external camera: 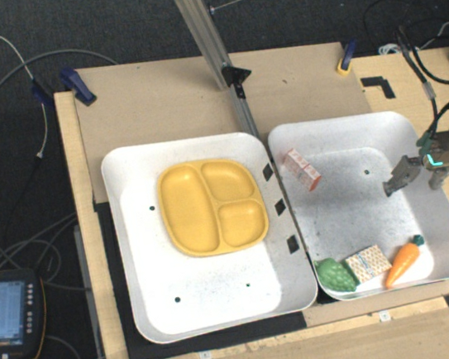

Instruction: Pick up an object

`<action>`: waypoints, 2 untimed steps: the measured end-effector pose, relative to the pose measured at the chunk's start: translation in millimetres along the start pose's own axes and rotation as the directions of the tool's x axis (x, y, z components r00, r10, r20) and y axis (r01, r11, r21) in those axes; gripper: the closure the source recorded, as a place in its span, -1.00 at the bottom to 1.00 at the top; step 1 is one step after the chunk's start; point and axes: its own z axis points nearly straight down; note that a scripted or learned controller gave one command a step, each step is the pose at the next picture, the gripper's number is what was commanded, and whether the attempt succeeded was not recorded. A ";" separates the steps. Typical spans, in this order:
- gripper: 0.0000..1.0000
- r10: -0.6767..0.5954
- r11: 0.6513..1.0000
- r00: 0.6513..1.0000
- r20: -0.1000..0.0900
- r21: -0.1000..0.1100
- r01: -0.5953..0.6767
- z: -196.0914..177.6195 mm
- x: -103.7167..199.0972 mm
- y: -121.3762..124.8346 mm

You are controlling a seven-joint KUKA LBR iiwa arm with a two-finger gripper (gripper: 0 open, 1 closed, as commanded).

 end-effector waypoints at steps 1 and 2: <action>-1.00 0.000 1.000 1.000 -0.001 0.006 0.000 49.9 3.6 8.9; -1.00 0.002 1.000 1.000 -0.002 0.006 -0.002 94.1 4.5 2.4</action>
